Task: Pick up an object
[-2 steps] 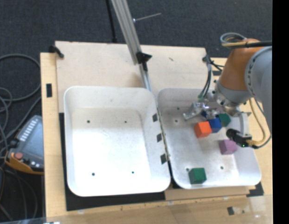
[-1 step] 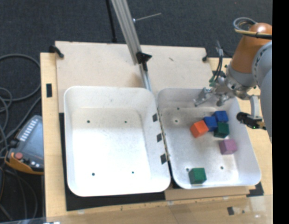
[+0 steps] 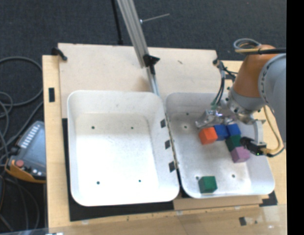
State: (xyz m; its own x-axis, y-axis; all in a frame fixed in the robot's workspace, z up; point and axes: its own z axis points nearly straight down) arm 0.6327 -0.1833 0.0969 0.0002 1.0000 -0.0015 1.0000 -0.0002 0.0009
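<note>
In the right bin (image 3: 189, 180) a cluster of blocks lies near its far right side: an orange block (image 3: 208, 135), a blue block (image 3: 221, 131), a second blue block (image 3: 233, 129), a dark green block (image 3: 234, 142) and a purple block (image 3: 240, 154). A separate green block (image 3: 207, 184) rests near the bin's front edge. My gripper (image 3: 221, 116) hangs just behind the orange and blue blocks, low over the bin. No block shows between its fingers.
The left bin (image 3: 117, 146) sits beside the right one, with a shared rim between them. A slanted aluminium post (image 3: 137, 33) rises from behind the bins. Cables and a pendant (image 3: 29, 151) lie on the floor at left.
</note>
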